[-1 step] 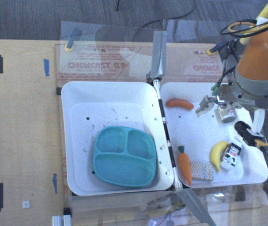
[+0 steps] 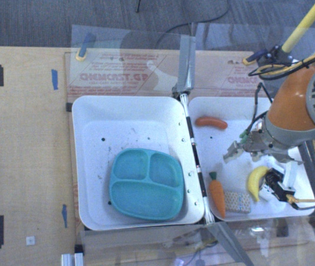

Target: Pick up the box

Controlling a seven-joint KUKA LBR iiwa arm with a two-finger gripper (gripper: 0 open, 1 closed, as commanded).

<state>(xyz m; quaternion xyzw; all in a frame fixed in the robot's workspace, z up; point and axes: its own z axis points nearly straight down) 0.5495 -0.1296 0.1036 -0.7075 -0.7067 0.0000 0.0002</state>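
Wooden bench [image 2: 24,148] carries two white bins. A small speckled box [image 2: 238,202] lies at the right bin's [image 2: 223,140] near edge, between carrot [image 2: 217,197] and banana [image 2: 255,183]. The pincer [image 2: 236,153] hovers mid-bin, apart from the box; whether it is wide or narrow cannot be told.

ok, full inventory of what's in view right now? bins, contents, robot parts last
left bin: 1, white, view's left of the pair
right bin: 1, white, right beside it
plate: 1, teal, divided, in the left bin toward its near side
sausage: 1, orange-red, right bin, far end
carrot: 1, orange with green top, right bin, near end by the wall shared with the left bin
box: 1, pale speckled, right bin, near edge, beside the carrot
banana: 1, yellow, right bin, just past the box
bench: 1, pale wood, under both bins
arm: 1, grey with orange band, over the right bin
tool: 1, grey, over the right bin's middle, apart from the box
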